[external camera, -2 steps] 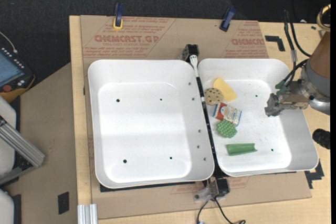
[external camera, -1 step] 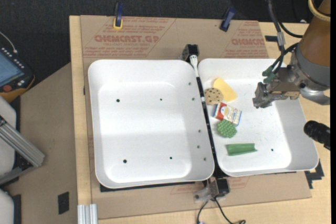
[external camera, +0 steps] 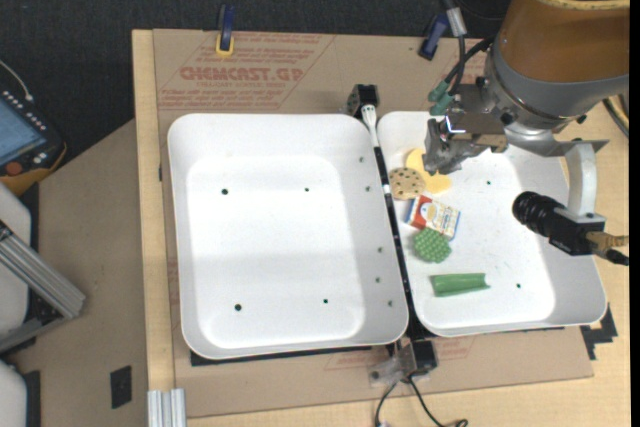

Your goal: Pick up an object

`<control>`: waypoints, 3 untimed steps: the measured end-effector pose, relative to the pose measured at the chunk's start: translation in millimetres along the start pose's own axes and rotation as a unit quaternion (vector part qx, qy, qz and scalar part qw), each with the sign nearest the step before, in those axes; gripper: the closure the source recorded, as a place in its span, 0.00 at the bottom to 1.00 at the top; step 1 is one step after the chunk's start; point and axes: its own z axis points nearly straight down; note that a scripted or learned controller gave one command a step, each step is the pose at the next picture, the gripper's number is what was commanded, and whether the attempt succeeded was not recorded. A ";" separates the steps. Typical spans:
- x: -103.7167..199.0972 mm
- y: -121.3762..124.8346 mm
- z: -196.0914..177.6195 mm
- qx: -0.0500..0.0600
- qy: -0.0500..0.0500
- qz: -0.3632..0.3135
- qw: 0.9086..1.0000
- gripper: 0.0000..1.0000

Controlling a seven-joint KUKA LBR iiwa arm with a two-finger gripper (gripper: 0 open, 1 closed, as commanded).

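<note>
Camera view: small objects are clustered at the left side of the right shallow white bin (external camera: 560,305), against the divider. The two-finger gripper (external camera: 440,158) is lowered just above the yellow flat piece (external camera: 430,172), likely the target. Beside that piece a tan perforated round cookie (external camera: 404,181) is seen; below it a red-white packet (external camera: 432,214), a green dotted round (external camera: 432,246), and a green flat strip (external camera: 459,284). Jaw state cannot be told. Left white bin (external camera: 200,215) probably serves as drop side.

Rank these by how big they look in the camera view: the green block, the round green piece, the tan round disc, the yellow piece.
Largest to smallest:
1. green block
2. round green piece and tan round disc, which look about alike, so no order between them
3. yellow piece, though the gripper covers part of it, so this is unsure.
</note>
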 end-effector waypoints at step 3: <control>-88.2 -23.8 60.2 0.007 -0.003 0.011 1.000 1.00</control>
